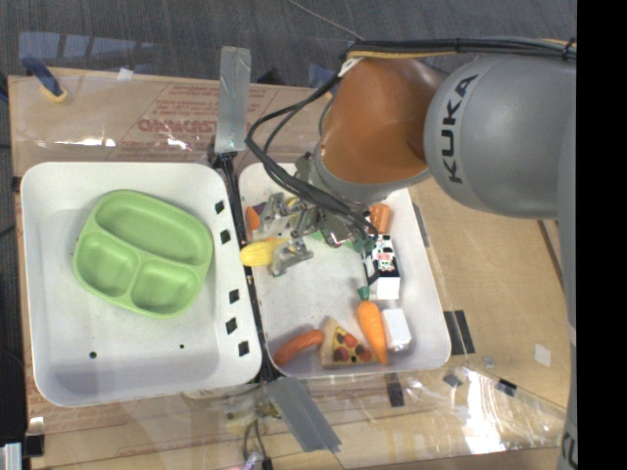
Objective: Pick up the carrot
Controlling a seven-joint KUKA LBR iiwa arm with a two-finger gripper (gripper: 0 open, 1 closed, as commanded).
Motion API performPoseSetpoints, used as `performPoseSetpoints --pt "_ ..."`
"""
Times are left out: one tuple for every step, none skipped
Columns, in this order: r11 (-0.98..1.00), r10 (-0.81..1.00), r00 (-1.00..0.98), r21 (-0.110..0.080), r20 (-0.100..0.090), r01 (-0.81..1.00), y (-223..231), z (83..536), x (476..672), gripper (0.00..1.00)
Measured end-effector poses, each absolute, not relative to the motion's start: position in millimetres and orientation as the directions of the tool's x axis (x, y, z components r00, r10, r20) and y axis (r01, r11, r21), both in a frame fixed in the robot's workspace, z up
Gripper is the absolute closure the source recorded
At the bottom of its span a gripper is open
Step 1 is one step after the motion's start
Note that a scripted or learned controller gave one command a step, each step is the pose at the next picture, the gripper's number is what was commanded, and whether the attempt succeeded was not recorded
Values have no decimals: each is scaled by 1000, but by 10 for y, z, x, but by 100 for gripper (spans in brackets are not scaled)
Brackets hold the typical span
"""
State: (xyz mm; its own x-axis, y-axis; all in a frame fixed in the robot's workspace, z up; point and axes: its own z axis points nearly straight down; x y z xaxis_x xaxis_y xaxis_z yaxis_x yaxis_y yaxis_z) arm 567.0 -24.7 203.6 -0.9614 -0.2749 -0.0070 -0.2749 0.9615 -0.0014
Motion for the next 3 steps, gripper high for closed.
performPoseSetpoints --pt "961 -277 -961 -1 1 -277 -891 1918 5473 100" --pt "710 -705 -710 3 2 -705 -1018 1587 4876 100" --pt "556 -831 -556 -11 -4 -831 -1218 2877 5227 100"
